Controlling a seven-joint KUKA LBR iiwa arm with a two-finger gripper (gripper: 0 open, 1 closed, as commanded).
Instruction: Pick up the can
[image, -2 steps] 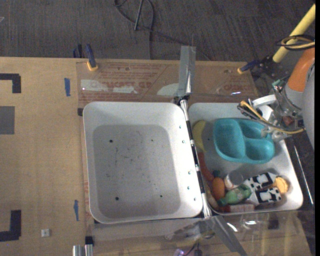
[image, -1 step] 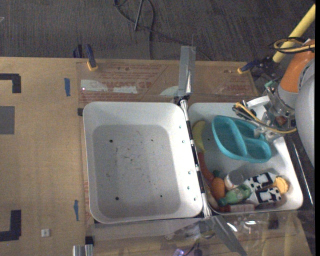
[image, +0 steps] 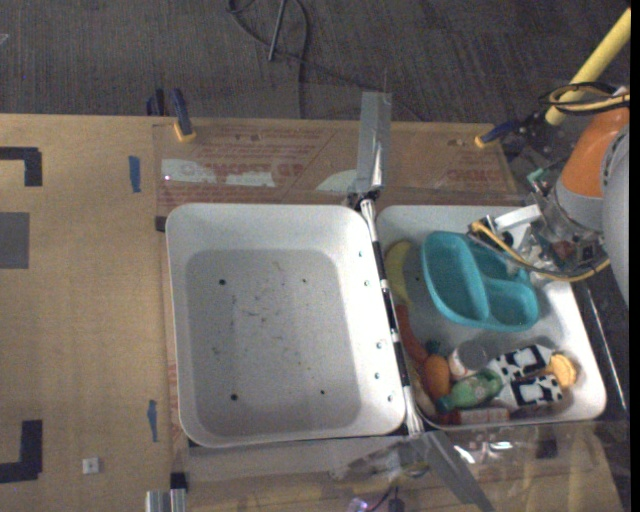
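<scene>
Can (image: 472, 353) appeared to be the small grey cylinder in the right bin (image: 590, 395), near the front edge, though it was too blurred to be sure. The left bin (image: 186, 300) lay alongside, the two touching along their shared edge. The grey arm (image: 600, 190) with its orange band reached over the right bin's back right corner, trailing yellow cables. The gripper (image: 535, 235) hung above that corner, well apart from the can, and whether it was released or clenched could not be told. A teal divided dish (image: 470, 280) filled the bin's middle, just behind the can. A yellow object (image: 398, 268) lay at the left edge, partly hidden by the dish. A black-and-white patterned item (image: 530, 368) sat just beside the can on its right, an orange ball (image: 436, 376) on its left, and a green item (image: 475, 388) in front, crowding it closely.
</scene>
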